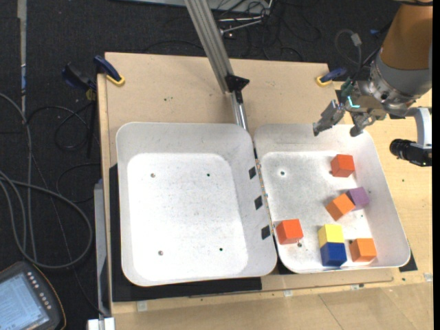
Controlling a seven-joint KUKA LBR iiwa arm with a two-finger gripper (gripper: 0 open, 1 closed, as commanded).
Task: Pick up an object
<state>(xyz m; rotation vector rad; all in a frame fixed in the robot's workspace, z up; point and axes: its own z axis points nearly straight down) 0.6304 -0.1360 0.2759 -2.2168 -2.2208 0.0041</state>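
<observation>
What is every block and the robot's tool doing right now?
tool: open, holding nothing, above the right bin's far edge
orange blocks: four, lying loose in the right bin
purple block: touching an orange one
yellow block: against the blue block

From my remote station, the grey arm with its orange band (410,29) runs out past the top and right edges, its upper links cut off. A grey handheld screen unit (24,301) is clipped by the bottom left corner. The blue cube (333,254) sits partly behind the yellow cube (331,234).
</observation>
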